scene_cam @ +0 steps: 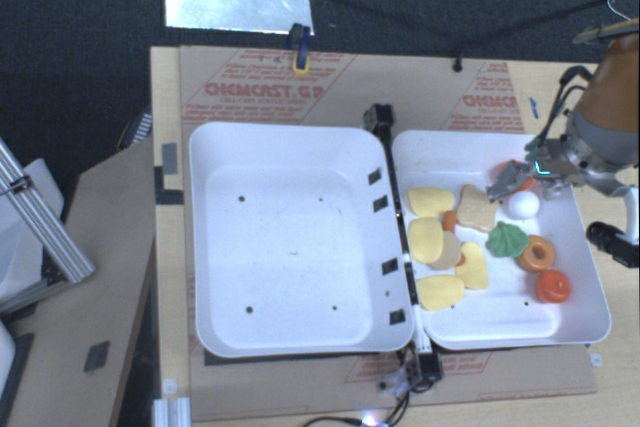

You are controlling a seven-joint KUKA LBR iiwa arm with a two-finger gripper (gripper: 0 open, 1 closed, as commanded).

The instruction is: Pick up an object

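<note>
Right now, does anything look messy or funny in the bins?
Nothing looks spilled or broken. The toy food is all piled together in the right bin, with yellow pieces overlapping near the divider. The gripper hangs over that pile, close to the white egg.

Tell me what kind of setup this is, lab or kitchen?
Most likely a robot lab's grasping test bench, not a kitchen. Two white bins sit side by side on a board, toy food is heaped in the right one, and the gripper reaches in above it.
</note>
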